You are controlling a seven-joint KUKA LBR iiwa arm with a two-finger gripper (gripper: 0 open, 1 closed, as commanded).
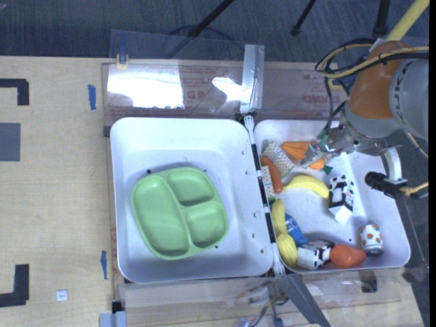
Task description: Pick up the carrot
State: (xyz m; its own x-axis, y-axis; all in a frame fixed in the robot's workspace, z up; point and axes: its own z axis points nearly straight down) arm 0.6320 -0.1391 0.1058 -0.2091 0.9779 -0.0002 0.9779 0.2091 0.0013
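Up close, the hand (pixel 325 147) hung by the carrot (pixel 297 150), grip unclear; it looked light, stiff, best pinched mid-body.

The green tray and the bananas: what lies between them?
In the camera view, the two bins' adjoining walls separate the green tray from the bananas.

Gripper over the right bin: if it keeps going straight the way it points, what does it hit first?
Most likely the carrot: the gripper points left and down at its thick end. Depth is hard to judge from this slant.
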